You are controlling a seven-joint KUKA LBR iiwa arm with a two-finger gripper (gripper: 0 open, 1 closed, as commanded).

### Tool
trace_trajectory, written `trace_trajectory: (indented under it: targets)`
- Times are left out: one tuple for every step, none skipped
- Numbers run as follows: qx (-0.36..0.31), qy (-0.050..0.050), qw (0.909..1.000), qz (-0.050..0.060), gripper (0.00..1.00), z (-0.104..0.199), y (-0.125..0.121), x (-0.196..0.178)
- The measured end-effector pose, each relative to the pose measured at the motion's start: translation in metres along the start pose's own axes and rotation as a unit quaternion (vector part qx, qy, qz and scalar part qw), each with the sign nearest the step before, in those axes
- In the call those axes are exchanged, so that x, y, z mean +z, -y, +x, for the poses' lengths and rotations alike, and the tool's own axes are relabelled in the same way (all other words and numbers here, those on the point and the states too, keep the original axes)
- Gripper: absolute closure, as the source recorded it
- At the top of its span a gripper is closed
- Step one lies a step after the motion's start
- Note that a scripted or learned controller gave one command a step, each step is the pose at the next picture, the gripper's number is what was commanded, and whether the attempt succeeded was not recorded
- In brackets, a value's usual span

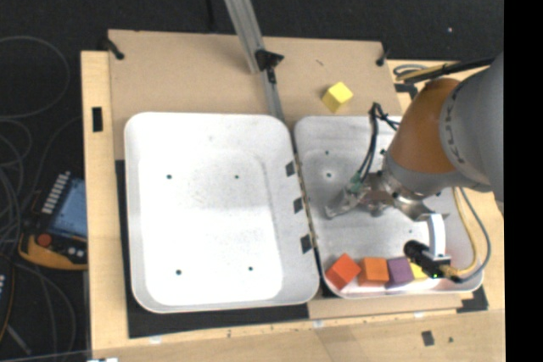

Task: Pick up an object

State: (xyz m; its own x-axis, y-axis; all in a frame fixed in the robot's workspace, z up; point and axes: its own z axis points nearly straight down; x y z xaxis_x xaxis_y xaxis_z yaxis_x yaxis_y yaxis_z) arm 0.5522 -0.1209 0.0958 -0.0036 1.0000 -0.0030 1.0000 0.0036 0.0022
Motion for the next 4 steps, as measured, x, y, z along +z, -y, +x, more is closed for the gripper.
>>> trace_trajectory:
  targets:
    - [0.003,0.0,1.0,-0.003,1.0,-0.001,-0.001,-0.013]
    - [0.002,0.0,1.0,-0.004,1.0,-0.012,0.001,-0.091]
    - [-0.002,-0.001,1.0,-0.003,1.0,0.036,-0.019,-0.146]
    - [0.003,0.0,1.0,-0.003,1.0,-0.002,0.017,-0.211]
